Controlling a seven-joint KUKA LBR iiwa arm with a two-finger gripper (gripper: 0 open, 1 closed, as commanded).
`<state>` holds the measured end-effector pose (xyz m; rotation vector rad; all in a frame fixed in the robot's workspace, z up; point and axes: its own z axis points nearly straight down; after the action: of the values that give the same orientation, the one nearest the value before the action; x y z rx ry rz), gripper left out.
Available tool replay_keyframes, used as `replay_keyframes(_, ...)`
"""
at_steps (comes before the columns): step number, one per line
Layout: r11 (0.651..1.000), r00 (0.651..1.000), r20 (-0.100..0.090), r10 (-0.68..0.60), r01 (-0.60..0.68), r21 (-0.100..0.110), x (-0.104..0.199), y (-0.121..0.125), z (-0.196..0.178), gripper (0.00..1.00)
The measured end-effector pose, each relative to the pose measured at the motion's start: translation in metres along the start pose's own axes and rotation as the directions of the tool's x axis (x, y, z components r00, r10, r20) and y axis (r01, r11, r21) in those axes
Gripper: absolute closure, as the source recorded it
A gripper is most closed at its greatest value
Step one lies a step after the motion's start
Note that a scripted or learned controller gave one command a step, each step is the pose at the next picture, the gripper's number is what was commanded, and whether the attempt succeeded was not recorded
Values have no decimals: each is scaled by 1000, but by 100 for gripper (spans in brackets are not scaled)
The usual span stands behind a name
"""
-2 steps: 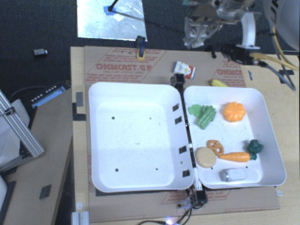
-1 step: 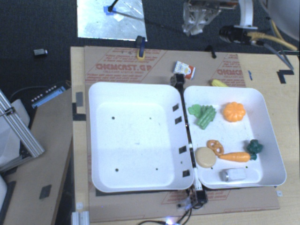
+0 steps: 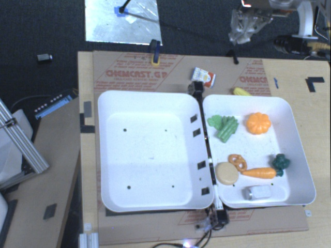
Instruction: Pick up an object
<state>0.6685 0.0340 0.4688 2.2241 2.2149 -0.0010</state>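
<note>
Pretzel (image 3: pixel 238 162) touching carrot (image 3: pixel 258 173), cookie (image 3: pixel 227 173)

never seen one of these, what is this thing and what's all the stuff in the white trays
One camera, fixed above a bench, looks down at a slant. At the top right hangs the gripper of a robot arm, high above the bins and blurred; nothing shows between its fingers. Its job is to pick up an object. On the bench sit two shallow white bins side by side. The right bin holds toy food: a green vegetable, an orange pumpkin, a pretzel, a round cracker, a carrot, a dark green piece and a small pale block. The left bin lies beside it.
</note>
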Motion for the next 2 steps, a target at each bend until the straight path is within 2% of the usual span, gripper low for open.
replay_keyframes(1,1000,1000,-4,-10,10,0,29,-23,-9,100)
replay_keyframes(2,1000,1000,-3,-5,5,9,16,-120,44,100)
